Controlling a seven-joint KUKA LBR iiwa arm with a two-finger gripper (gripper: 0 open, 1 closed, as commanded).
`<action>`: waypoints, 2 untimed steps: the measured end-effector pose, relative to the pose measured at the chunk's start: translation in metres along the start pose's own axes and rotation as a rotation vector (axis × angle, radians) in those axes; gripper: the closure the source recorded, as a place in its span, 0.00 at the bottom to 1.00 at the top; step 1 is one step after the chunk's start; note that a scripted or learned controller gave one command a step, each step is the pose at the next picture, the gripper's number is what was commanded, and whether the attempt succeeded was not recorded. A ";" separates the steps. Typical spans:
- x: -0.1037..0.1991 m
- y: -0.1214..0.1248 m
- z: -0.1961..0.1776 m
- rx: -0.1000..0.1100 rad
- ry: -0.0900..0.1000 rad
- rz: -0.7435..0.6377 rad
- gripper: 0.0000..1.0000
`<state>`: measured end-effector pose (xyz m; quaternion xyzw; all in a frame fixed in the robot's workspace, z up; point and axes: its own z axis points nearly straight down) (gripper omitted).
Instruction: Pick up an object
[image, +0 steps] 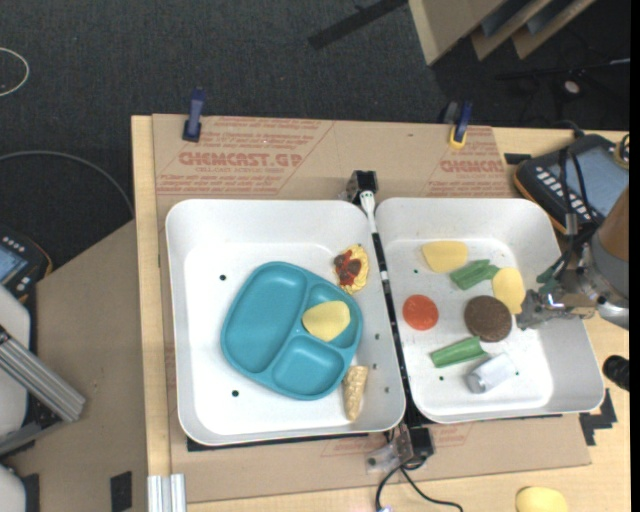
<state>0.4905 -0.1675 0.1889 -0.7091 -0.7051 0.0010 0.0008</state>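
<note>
Gripper (533, 308) low over right bin (570, 385), near its right wall, just beside brown round piece (488, 316); finger state not discernible (metal parts blur together). Nothing visibly held. Same bin: yellow piece (444, 256), two green pieces (471, 273) (456, 352), second yellow piece (508, 288), red disc (420, 312), grey-white block (489, 373). Left bin (195, 300): blue divided plate (270, 330) bearing yellow item (326, 319); pastry (351, 267) at upper right; tan piece (355, 391) below plate.

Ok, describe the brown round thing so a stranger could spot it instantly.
Look in the right bin, toward its right side. The brown disc lies near the middle, just left of the claw, touching a yellow piece. It is the only dark brown item; its neighbours are yellow, green, red or grey.
</note>
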 end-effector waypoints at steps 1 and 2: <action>0.039 -0.010 -0.176 -0.023 -0.003 -0.011 1.00; -0.034 0.009 -0.071 0.002 0.000 0.000 1.00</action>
